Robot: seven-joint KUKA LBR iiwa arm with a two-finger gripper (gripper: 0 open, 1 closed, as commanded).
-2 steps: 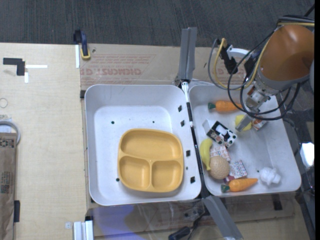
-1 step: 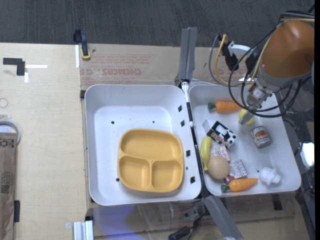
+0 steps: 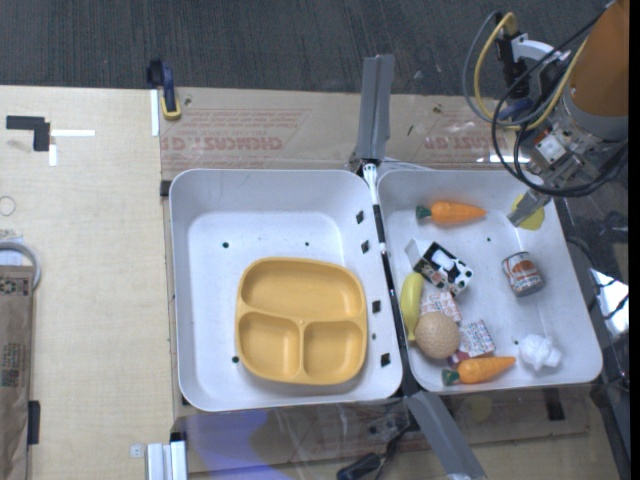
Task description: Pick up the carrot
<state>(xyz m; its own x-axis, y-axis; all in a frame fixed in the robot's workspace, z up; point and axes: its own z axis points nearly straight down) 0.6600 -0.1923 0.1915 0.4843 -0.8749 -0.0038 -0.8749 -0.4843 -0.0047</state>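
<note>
Two orange carrots with green tops lie in the right bin (image 3: 575, 298). One carrot (image 3: 452, 211) rests near the bin's far wall, pointing right. The other carrot (image 3: 482, 369) lies along the near wall. My gripper (image 3: 556, 161) hangs over the bin's far right corner, below the orange wrist band (image 3: 603, 53), to the right of the far carrot and well apart from it. A small yellow piece (image 3: 528, 212) sits just under the gripper, and I cannot make out whether it belongs to it.
The right bin also holds a black-and-white carton (image 3: 445, 266), a banana (image 3: 411, 304), a tan ball (image 3: 436, 335), snack packets (image 3: 472, 337), a small can (image 3: 522, 273) and a white crumpled lump (image 3: 539, 351). A yellow divided plate (image 3: 302, 320) sits in the left bin (image 3: 200, 268).
</note>
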